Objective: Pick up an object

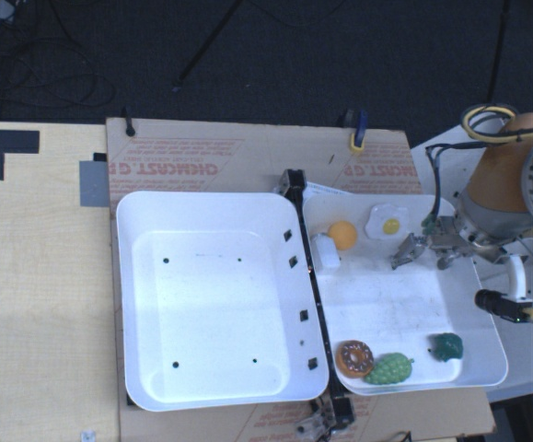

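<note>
Gripper (pixel 420 250) is hovering over the upper right part of the right bin (pixel 473 376), w/ the arm (pixel 501 178) reaching in from the right edge. The jaws are standing apart, nothing betw. them, so no object is being held yet. This is looking like the approach step: the arm is lining up over the bin, not yet gripping.

Candidates are all lying in the right bin. A fried egg toy (pixel 388 222) is sitting near the top wall, just left of the gripper and apart from it; that is the closest thing. An orange ball (pixel 343 236) is resting further left, touching or nearly touching a small white block (pixel 326 252) by the divider (pixel 305 274). Along the bottom wall a donut (pixel 353 358) is lying against a green bunch of grapes (pixel 390 368), and a dark green piece (pixel 447 345) is sitting apart toward the bottom right corner. The left bin (pixel 128 247) is holding no objects.

Next move, as I'm judging it: shifting slightly left and up toward the egg, or picking another target, then centring the jaws over it, descending, closing. The egg is looking flat, prob. hard to pinch; the ball may be rolling away if touched off-centre.
</note>
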Robot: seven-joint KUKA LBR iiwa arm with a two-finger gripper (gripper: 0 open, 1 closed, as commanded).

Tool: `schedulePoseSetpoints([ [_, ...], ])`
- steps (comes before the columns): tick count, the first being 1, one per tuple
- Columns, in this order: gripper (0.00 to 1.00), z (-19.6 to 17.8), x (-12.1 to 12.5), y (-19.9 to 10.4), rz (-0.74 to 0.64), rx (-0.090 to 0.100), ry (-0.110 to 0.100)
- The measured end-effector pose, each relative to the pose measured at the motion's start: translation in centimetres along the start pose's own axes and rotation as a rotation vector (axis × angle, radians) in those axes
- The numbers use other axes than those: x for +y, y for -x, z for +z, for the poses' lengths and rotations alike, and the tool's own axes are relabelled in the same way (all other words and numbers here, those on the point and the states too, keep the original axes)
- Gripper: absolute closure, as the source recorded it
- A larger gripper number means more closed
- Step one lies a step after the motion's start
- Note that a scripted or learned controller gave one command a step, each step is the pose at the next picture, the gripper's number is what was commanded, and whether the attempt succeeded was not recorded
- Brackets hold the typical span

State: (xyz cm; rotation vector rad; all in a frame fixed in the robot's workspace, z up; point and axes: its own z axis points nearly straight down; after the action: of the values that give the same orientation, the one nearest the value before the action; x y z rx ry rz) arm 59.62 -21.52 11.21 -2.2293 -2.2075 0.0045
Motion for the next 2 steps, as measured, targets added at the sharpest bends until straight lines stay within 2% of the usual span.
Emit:
schedulePoseSetpoints([
  [2,0.0,0.0,0.0,0.0,0.0,0.0,0.0],
])
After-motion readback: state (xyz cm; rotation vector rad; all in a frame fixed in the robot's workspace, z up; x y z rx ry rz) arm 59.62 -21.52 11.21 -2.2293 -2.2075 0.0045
